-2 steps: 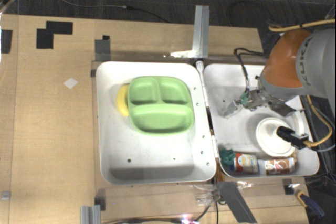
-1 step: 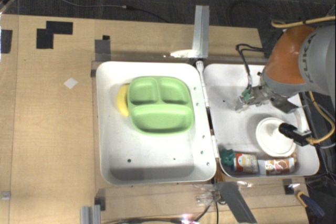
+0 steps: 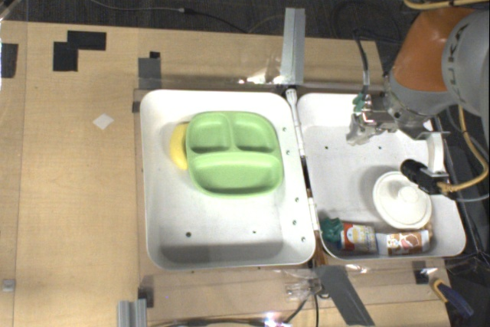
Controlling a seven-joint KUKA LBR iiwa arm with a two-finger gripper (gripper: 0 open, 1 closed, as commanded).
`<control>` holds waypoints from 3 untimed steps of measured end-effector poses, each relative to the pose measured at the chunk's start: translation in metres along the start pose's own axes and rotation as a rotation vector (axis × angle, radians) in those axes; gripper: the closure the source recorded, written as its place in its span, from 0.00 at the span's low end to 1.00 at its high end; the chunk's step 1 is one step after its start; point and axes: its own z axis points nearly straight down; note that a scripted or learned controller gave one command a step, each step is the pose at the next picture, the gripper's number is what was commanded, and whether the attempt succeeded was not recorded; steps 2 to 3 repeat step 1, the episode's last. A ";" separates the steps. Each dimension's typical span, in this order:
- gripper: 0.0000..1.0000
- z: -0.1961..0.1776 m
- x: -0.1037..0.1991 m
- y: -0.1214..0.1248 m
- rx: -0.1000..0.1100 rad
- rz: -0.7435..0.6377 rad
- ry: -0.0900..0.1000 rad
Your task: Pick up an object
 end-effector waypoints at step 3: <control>0.00 0.000 0.000 0.000 0.000 0.000 0.000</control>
